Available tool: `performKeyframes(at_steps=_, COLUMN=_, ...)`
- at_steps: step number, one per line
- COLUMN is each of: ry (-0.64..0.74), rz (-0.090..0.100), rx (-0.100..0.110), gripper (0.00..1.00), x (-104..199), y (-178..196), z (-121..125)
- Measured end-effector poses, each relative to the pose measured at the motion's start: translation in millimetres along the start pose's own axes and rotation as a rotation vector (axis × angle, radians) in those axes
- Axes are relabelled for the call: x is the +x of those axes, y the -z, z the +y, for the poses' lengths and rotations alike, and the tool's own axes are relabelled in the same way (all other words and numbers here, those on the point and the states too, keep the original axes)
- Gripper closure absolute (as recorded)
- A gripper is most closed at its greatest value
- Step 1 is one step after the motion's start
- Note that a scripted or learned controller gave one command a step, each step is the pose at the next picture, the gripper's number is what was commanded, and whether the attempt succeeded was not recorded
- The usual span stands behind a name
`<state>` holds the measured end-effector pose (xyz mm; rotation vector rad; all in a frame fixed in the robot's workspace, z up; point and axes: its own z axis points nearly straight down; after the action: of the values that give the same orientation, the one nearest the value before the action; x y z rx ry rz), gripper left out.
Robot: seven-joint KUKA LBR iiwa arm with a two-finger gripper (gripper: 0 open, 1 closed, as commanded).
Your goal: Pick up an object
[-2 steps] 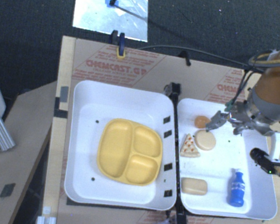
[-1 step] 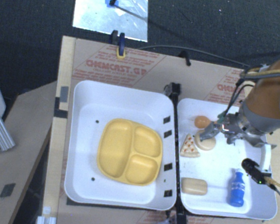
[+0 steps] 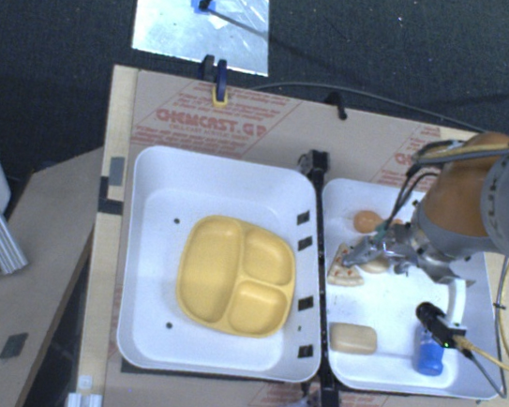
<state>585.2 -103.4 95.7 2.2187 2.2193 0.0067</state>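
Pincer (image 3: 352, 258) just above flat tan obj (image 3: 346, 277).

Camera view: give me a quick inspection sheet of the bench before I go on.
Surface: two white bins side by side, left bin, right bin.
Job's things: orange piece, tan block, blue object in right bin.
Clutter: yellow divided tray in left bin.
Grippers: gripper low over right bin's left side.
Cables: yellow cable beside blue object.
Surroundings: foil sheet on dark floor.
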Motion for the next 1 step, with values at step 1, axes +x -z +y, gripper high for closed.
performKeyframes(at_steps=1, ry=0.002, rz=0.003, rx=-0.005, gripper=0.00, x=1.0, y=-4.3, z=4.9)
